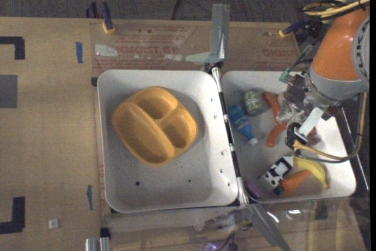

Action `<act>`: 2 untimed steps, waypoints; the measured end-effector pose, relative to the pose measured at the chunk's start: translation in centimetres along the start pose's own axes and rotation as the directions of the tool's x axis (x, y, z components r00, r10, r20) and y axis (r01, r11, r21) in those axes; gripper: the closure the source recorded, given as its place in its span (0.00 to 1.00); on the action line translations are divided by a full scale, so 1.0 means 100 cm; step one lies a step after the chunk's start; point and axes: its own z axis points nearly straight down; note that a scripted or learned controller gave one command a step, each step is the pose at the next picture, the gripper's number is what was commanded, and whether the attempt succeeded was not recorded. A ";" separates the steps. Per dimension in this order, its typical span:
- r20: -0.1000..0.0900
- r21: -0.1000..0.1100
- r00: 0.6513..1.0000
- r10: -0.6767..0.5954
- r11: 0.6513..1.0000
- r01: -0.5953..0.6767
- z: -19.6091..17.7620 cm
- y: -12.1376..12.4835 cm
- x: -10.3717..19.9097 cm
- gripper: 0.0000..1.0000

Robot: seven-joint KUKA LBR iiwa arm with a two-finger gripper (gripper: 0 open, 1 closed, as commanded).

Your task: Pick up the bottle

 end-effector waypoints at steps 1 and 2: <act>0.000 -0.005 0.997 -0.082 0.997 0.082 -0.061 0.044 -0.033 1.00; 0.000 -0.001 0.994 0.110 0.994 -0.110 -0.071 -0.016 -0.137 1.00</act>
